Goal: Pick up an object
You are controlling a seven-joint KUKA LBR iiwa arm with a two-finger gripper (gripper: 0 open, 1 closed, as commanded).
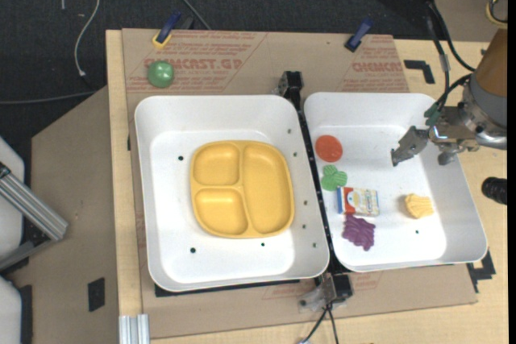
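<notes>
**Purple cluster nearest, jaws empty over bare bin floor**

Purple grape-like cluster [359, 231] sits closest to you, near the front lip of the right bin [459, 250], well forward of the jaws and off towards the bin divide. The jaws hang from the grey arm [486, 97] over the back half of that bin. They look spread and nothing sits between them.

Your candidates all lie away from the jaws. The yellow piece [418, 206] is the closest, just forward of them. The small printed packet [360, 201] is forward and further towards the divide. The green piece [333, 177] and the red round piece [328, 147] lie level with the jaws, hard against the divide side wall.

Watch for these:

- If the jaws come straight down from here, they likely close on bare white floor, because no object lies beneath them.
- The packet, the green piece and the purple cluster sit close together. A grab there may nudge a neighbour or pinch two at once.
- The red and green pieces lie near the wall, so one finger may strike the rim before the other reaches.
- The packet looks flat and may slip out of a pinch from above.

The yellow piece stands apart from the others, so you would probably find it the safest target.
</notes>
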